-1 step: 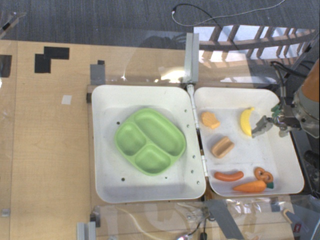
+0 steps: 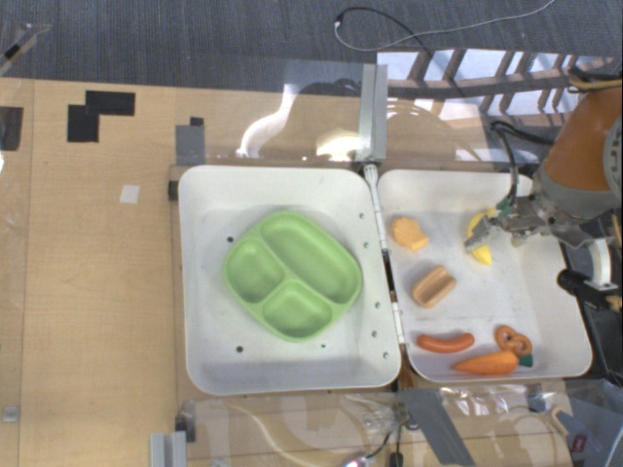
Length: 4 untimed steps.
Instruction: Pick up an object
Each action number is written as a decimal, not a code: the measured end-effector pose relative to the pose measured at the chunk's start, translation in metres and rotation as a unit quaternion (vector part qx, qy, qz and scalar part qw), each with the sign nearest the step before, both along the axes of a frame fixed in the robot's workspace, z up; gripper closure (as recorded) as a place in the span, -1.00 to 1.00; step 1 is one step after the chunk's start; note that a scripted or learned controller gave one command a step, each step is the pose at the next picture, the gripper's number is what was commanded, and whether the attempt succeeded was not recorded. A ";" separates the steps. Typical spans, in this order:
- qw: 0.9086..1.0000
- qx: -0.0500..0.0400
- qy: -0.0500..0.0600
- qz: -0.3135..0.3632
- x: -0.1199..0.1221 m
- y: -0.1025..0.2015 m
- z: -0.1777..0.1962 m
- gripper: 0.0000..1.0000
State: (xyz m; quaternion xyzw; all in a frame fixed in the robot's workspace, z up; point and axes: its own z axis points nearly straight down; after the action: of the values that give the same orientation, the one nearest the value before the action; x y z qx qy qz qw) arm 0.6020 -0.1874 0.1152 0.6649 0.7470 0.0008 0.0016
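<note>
Reaching into the right bin (image 2: 545,290), the gripper (image 2: 492,230) sits over a yellow toy (image 2: 479,240) near the far wall, fingers apparently closing around it; lifting looks yet to come.

Two shallow white bins sit side by side on a wooden bench (image 2: 88,290). The left bin (image 2: 204,358) bears a green divided plate (image 2: 292,275) with three compartments, turned at a slant. The right bin (image 2: 555,348) holds toy food: an orange piece (image 2: 410,233) near its upper left, a tan hot-dog bun (image 2: 433,286) below that, a red sausage (image 2: 446,341) near the front edge, and a carrot (image 2: 487,363) just beside a pretzel (image 2: 513,339) at the lower right. The arm (image 2: 584,159) reaches in from the right, its gripper (image 2: 498,224) low over the bin's upper part, at a yellow object (image 2: 479,239). A black cable (image 2: 409,29) loops across the dark floor behind the bench.
</note>
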 end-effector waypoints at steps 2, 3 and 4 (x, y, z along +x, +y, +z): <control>0.991 0.003 0.003 0.134 0.063 -0.014 -0.029 -1.00; 0.991 -0.001 -0.005 0.137 0.068 -0.013 -0.014 1.00; 0.991 0.001 -0.003 0.137 0.067 -0.011 -0.015 -1.00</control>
State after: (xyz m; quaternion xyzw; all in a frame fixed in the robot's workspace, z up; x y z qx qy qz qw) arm 0.6690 -0.1988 0.1006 0.5560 0.8312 0.0037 0.0028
